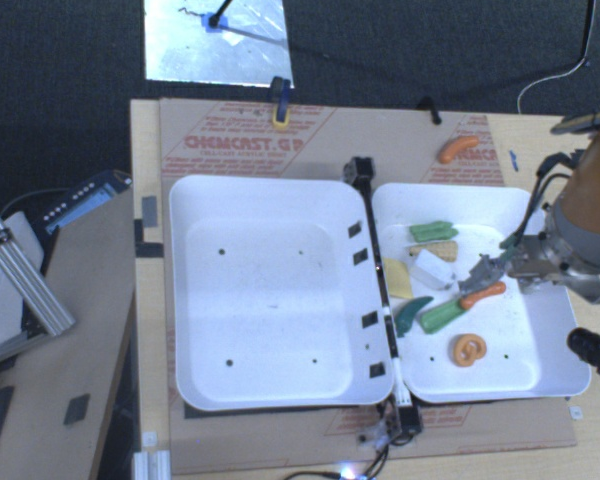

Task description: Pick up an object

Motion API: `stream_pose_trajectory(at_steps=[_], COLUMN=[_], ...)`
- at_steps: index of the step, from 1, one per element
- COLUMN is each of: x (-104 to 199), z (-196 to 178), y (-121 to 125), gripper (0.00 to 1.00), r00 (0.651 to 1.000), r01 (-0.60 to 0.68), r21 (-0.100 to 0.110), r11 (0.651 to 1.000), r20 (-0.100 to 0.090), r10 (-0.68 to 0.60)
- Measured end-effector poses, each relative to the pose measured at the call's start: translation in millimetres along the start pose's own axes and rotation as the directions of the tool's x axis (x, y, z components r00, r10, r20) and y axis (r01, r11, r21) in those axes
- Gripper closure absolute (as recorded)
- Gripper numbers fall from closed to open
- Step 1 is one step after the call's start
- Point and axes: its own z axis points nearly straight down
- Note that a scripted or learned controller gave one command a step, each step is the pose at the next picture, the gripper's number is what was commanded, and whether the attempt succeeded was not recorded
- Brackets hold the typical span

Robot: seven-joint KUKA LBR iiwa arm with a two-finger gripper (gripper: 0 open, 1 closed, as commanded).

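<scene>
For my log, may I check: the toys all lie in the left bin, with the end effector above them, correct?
Not quite: the camera view shows the toys, such as the pretzel and green pickle, in the right bin, not the left bin. The end effector is above them.

Robotics lab: bench (230,133), twin bins (270,193).

Open left bin (270,298); cluttered right bin (510,368).

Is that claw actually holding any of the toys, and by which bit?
It cannot be told: the claw sits right above the orange-handled green toy, but no clear grip shows.
</scene>
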Motion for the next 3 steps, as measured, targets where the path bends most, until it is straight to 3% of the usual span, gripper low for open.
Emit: stream_pose_trajectory(at_steps=[1, 2, 3], x=[10, 13, 46], z=[149, 140, 56], y=[-1, -1, 46], gripper=[0.0, 1.0, 1.0], r00=[1.0, 1.0, 1.0], r01=[-0.006, -0.002, 0.006], r21=[-0.003, -0.001, -0.01], r11=[1.0, 1.0, 1.0], r20=[0.004, 0.0, 0.0], r10=[0.006, 0.002, -0.006])
